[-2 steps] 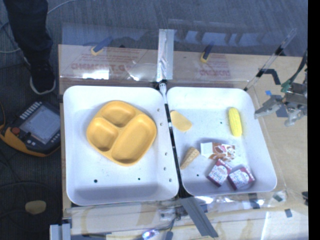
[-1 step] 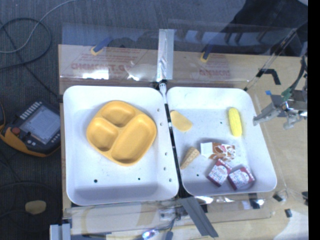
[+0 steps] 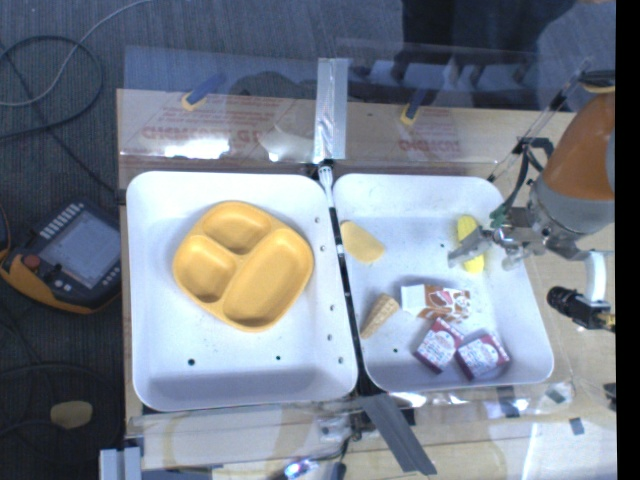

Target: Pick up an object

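Observation:
The right bin (image 3: 420, 200) holds several small items. A pale yellow piece (image 3: 362, 241) lies near its left wall, with a tan wedge (image 3: 378, 314) below it. Toward the front are a white and orange packet (image 3: 436, 300) and two maroon packets (image 3: 436, 349) (image 3: 481, 354). A bright yellow item (image 3: 466, 230) lies at the right side of the bin. My gripper (image 3: 487, 249) hangs low right over this yellow item and partly covers it, so the item shows above and below the gripper. Nothing is visibly lifted.
The left bin (image 3: 160, 368) holds a yellow three-compartment plate (image 3: 243, 263). A raised divider (image 3: 340, 268) runs between the bins. A handheld controller (image 3: 75, 253) and cables lie on the floor to the left. The grey and orange arm (image 3: 580, 168) stands over the right bin's right rim.

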Robot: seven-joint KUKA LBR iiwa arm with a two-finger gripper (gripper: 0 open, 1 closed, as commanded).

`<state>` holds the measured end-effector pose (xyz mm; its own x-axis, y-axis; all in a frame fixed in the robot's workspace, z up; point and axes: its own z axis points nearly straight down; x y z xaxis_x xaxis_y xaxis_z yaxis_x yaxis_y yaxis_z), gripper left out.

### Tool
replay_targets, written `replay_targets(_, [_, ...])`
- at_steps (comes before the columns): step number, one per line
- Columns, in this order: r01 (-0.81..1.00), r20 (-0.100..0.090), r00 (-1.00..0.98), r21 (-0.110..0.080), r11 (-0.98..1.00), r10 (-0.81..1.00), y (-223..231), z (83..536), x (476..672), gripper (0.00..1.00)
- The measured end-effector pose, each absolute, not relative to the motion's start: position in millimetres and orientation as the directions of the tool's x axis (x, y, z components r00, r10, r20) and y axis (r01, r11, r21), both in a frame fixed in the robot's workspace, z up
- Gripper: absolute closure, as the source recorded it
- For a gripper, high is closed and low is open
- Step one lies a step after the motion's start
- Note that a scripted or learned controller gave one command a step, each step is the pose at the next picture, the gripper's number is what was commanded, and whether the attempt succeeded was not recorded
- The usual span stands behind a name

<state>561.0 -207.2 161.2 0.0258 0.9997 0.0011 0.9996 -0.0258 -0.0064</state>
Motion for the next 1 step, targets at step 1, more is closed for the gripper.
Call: replay_targets(1, [0.998, 0.004, 0.058, 0.001, -0.058, 0.998, -206.2, 95.1, 609.8, 0.0])
